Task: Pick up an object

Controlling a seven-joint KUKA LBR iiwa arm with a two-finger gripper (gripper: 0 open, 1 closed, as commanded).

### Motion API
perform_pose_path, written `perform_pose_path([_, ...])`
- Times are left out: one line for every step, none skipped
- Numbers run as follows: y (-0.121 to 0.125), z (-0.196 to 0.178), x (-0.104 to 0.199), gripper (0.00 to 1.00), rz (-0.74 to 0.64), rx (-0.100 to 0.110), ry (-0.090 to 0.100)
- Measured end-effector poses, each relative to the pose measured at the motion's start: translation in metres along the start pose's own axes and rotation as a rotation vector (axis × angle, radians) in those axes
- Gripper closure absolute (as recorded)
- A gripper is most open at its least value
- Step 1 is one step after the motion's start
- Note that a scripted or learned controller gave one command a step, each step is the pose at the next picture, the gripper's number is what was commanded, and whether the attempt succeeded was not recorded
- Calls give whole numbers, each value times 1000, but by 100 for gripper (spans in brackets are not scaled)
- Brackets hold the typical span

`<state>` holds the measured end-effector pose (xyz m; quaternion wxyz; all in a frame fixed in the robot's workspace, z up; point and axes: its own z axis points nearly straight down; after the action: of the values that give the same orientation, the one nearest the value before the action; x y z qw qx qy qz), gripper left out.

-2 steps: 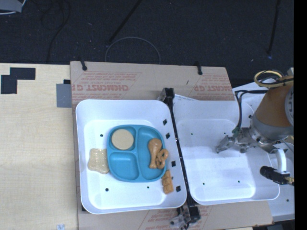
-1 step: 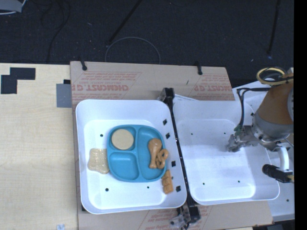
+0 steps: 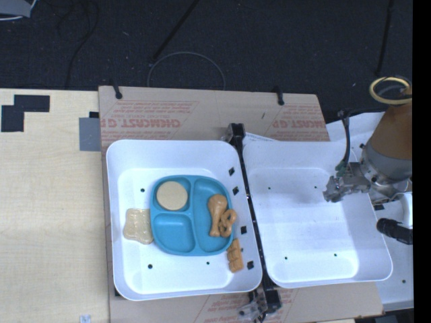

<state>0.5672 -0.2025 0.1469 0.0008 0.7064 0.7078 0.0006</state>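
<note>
Two shallow white plastic bins, side by side: left bin [image 3: 128, 180], right bin [image 3: 303, 247]. One blue three-compartment tray [image 3: 176, 237] in left bin, holding one round tan disc [image 3: 172, 195] and one tan drumstick [image 3: 217, 214], long axis near vertical. One grey two-finger gripper [image 3: 335, 190] over right bin's right side; finger state indeterminable.

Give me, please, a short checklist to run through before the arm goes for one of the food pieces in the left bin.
1. Targets in view: ok. The blue divided plate carries a round cracker and a pretzel-shaped piece.
2. Loose pieces: ok. A pale piece lies left of the plate, a small brown piece at its lower right.
3. Gripper above a target: not ok, it is over the right bin.
4. Finger state: cannot tell.
5. Gripper unloaded: cannot tell.
</note>
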Motion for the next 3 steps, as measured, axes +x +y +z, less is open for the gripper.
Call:
perform_pose_path([1,-63,4,100,0,-1,-1])
perform_pose_path([1,-115,3,100,0,-1,-1])
perform_pose_path([-4,-118,52,100,-2,5,3])
